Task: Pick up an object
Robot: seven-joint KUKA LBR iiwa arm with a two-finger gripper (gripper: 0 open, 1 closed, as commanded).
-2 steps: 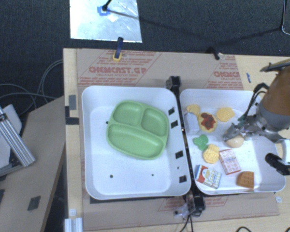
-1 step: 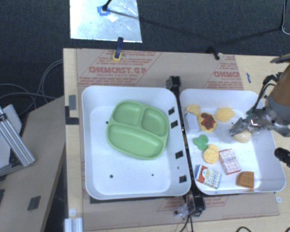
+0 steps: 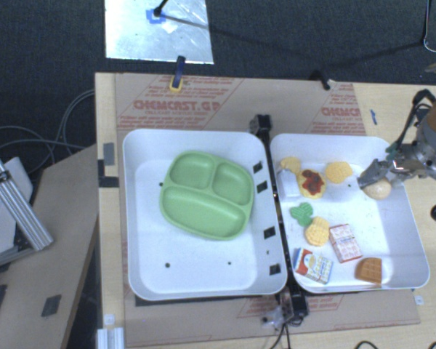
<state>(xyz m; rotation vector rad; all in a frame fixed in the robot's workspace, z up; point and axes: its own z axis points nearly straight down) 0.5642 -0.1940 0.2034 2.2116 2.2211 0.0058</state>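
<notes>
Gripper [image 3: 372,174] at the right bin's [image 3: 414,257] far right edge, beside a pale round object [image 3: 378,189]; its grip state unclear; green plate [image 3: 206,195] in left bin [image 3: 142,267].

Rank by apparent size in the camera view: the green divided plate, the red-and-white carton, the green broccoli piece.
1. Green divided plate, by far the largest.
2. Red-and-white carton.
3. Green broccoli piece, slightly smaller than the carton; these two look close, so that order is less certain.
</notes>
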